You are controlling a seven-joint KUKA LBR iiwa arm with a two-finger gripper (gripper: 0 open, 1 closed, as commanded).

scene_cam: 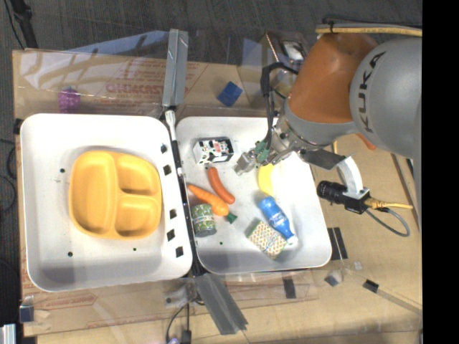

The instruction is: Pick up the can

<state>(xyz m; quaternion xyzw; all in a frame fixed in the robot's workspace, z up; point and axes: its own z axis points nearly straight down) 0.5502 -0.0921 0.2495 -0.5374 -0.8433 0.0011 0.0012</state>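
The can [204, 220] is small, with a green patterned label, and lies near the left wall of the right bin [315, 246], just below a carrot. My gripper [252, 159] hangs over the upper middle of that bin, up and to the right of the can and well apart from it. Its fingers point down-left, next to a yellow item. Nothing shows between the fingers.
The right bin also holds a black-and-white box [214, 149], a sausage [220, 183], a carrot [208, 198], a yellow item [267, 180], a blue bottle [277, 219] and a checkered packet [265, 240]. A yellow divided tray [116, 192] lies in the left bin [43, 264]. A blue block [230, 93] rests behind the bins.
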